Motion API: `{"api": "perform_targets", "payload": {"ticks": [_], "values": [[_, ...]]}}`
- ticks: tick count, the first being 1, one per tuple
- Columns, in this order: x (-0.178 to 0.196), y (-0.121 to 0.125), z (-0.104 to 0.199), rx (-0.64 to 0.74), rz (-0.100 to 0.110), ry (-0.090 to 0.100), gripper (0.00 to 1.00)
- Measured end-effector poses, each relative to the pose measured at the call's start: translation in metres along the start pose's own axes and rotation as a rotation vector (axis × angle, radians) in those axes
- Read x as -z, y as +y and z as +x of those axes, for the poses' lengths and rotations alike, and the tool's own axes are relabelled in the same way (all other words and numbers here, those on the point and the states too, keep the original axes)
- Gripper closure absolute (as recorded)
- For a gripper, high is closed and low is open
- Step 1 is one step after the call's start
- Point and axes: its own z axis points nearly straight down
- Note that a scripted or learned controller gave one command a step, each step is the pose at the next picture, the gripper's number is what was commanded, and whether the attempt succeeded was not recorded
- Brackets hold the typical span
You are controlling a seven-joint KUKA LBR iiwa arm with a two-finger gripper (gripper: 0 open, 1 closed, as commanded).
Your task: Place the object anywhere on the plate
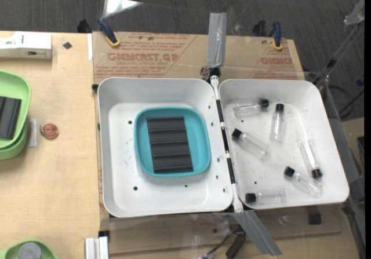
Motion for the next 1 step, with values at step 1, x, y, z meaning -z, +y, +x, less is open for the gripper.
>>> {"api": "perform_targets", "payload": {"ticks": [1], "values": [[-0.0002, 0.0000, 0.0000, 0.000, 0.000, 0.000, 0.00]]}}
